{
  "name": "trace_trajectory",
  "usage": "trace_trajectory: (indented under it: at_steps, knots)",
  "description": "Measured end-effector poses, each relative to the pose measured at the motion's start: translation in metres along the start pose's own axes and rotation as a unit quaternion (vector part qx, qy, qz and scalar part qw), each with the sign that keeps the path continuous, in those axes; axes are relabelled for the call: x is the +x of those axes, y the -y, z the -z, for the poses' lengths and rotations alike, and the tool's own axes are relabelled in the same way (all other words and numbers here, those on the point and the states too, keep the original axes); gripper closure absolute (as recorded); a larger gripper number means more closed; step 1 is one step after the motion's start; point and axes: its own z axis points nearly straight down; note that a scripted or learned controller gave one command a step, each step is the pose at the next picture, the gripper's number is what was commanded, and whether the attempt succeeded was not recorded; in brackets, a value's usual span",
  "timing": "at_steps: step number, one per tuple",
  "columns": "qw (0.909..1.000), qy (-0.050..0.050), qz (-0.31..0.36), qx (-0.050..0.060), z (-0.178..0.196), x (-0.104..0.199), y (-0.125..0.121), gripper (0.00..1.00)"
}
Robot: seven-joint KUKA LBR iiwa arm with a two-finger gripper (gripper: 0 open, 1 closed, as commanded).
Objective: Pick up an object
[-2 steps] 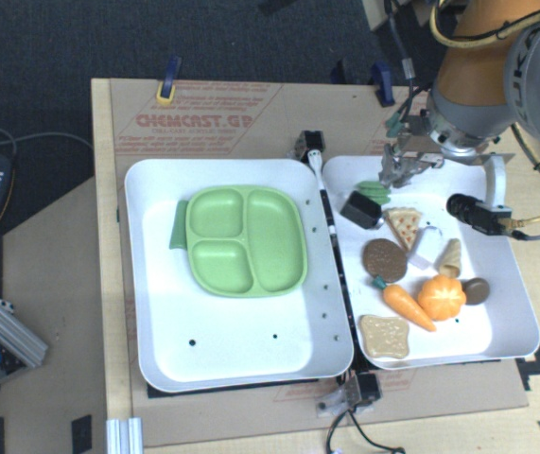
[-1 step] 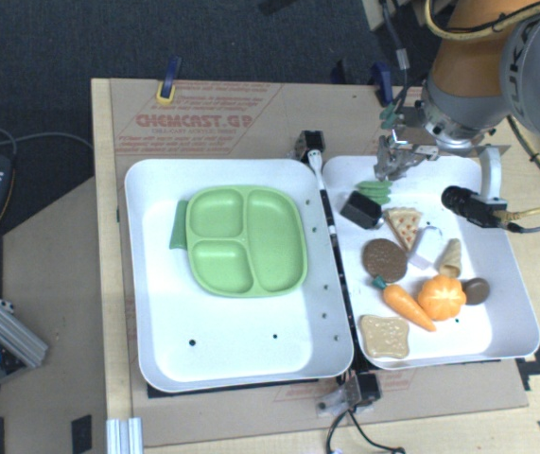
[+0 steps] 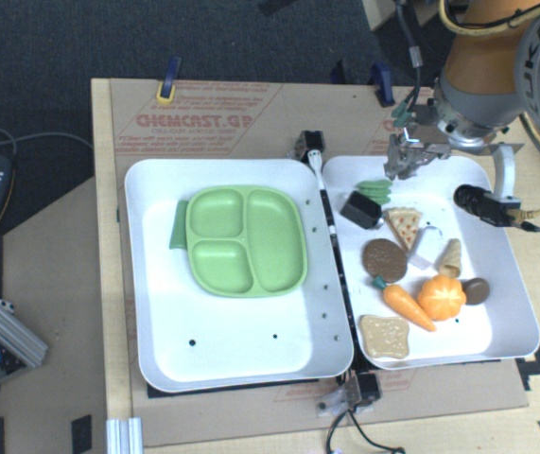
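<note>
The gripper (image 3: pixel 404 164) hangs over the far left corner of the right bin (image 3: pixel 511 324), just above a green item (image 3: pixel 375 191). Whether it stands apart or together cannot be told from this view, and nothing can be seen gripped in it.

Right bin, near to far:
- a slice of bread (image 3: pixel 385 336) at the near edge;
- a carrot (image 3: pixel 408 305) touching an orange (image 3: pixel 441 297), with a dark brown piece (image 3: pixel 476 290) just right of the orange;
- a round brown cookie (image 3: pixel 384 259) and a pale cone (image 3: pixel 451 256);
- a cracker wedge (image 3: pixel 404 225);
- a black block (image 3: pixel 361 209) beside the green item.

Left bin (image 3: pixel 156 329): a green divided tray (image 3: pixel 246 239) lies flat in the far half, its three compartments holding nothing.
</note>
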Motion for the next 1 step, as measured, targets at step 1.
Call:
trace_trajectory:
  at_steps: [1]
  knots:
    - [1.0, 0.0, 0.0, 0.003, -0.0147, -0.0053, -0.0023, 1.0]
